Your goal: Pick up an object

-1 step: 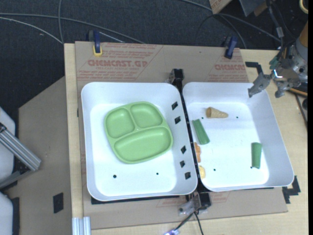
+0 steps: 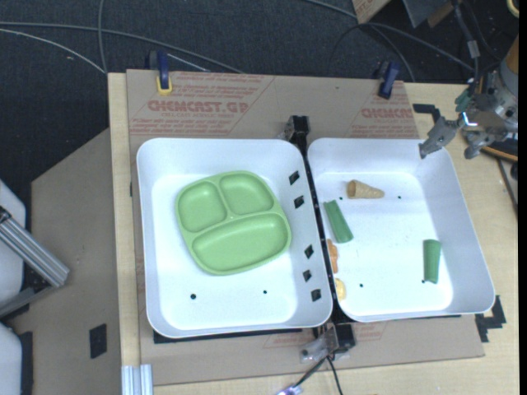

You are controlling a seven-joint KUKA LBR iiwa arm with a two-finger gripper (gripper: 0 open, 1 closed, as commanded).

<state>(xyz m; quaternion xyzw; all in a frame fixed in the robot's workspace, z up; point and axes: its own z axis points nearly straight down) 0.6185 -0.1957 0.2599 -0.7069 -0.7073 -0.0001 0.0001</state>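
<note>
Camera view: gripper (image 2: 455, 132) spread above right bin (image 2: 461, 220), where two green sticks (image 2: 338, 221) lie apart.

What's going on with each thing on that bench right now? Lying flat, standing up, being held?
Green divided plate: lying flat in the left bin.
Green stick: lying flat, near the right bin's left wall.
Second green stick: lying flat, right side of that bin.
Cone-shaped piece: on its side, untouched.
Gripper: above the right bin's far right corner, nothing seen in it.
</note>
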